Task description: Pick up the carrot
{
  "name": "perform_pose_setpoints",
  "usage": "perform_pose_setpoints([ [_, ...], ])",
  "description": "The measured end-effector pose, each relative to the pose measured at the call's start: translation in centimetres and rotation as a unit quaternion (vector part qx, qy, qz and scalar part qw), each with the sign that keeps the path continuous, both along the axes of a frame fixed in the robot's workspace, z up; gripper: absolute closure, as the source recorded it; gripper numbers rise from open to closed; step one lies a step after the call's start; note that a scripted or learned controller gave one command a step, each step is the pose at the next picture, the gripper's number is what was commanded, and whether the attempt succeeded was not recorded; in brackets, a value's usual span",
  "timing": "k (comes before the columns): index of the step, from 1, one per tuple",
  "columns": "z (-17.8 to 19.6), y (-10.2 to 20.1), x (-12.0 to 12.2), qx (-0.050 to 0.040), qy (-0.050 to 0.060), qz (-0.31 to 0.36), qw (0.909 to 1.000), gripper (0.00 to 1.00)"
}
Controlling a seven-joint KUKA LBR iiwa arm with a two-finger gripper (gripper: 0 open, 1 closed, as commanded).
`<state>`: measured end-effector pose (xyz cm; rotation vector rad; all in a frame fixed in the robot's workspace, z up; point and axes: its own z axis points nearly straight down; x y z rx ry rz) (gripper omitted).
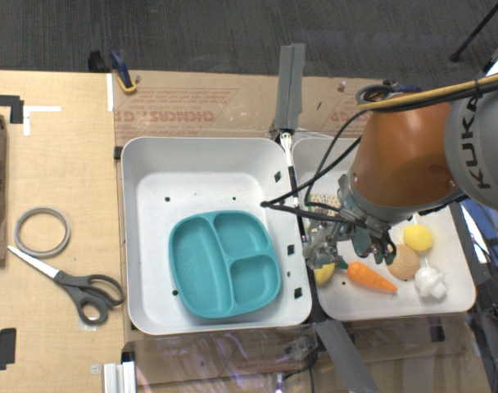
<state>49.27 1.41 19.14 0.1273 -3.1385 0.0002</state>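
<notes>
The carrot (372,277) is orange with a small green top and lies flat near the front of the right bin (445,301), its tip pointing right. My gripper (350,250) hangs just above and behind the carrot's green end, under the arm's orange band (400,158). Its fingers (319,254) stand spread and open, with nothing between them. The carrot rests on the bin floor, apart from the fingers.
Beside the carrot sit a beige egg-like piece (405,262), a yellow lemon (418,237), a white piece (429,282) and a small yellow piece (323,273). The left bin (151,178) holds a teal divided plate (224,264). Scissors (69,283) and a tape roll (42,230) lie at the left.
</notes>
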Motion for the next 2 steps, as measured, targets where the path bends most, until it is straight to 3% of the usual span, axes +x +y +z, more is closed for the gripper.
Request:
perform_pose_setpoints([
  [1,1.4,2.9,-0.8,0.0003,-0.002,0.061,0.9982,1.0],
  [2,5.4,-1.8,-0.7,0.0,-0.003,-0.07,0.9975,1.0],
])
